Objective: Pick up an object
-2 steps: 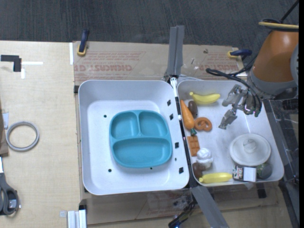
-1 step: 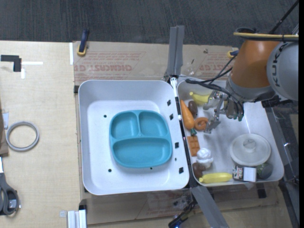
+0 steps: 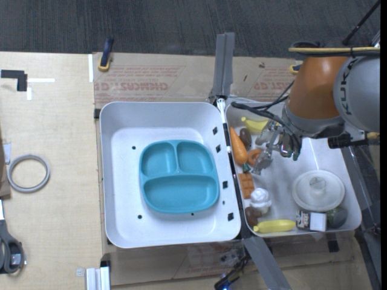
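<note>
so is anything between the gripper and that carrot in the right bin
Nothing visible does. The gripper hangs right beside the carrot, which lies along the right bin's left wall. The small orange piece sits below them, not between.

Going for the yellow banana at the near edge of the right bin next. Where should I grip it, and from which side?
Probably grip the yellow banana at mid-length, coming straight down, fingers closing across its narrow width. It lies flat, lengthwise along the right white bin's near wall, dark jar at its right end.

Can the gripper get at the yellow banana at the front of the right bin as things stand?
Probably yes. The banana lies exposed on the right bin floor with nothing on top, and the gripper hangs above the same bin, farther back near the carrot.
</note>
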